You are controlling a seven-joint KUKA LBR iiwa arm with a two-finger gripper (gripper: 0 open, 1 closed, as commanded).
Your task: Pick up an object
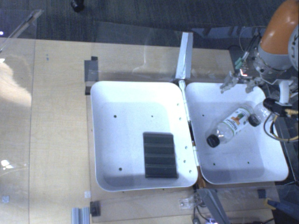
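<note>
a robot lab: wooden bench [56, 139], two white bins [107, 106].

Single arm [286, 37] reaching in at the upper right corner of the camera view. The orange band [282, 20] lies uppermost, partly cut by the frame edge, and the grey wrist [274, 59] sits directly beneath it. From the wrist the metallic gripper [236, 82] projects leftward and slightly downward in the frame, its tip pointing away from the arm.
</note>
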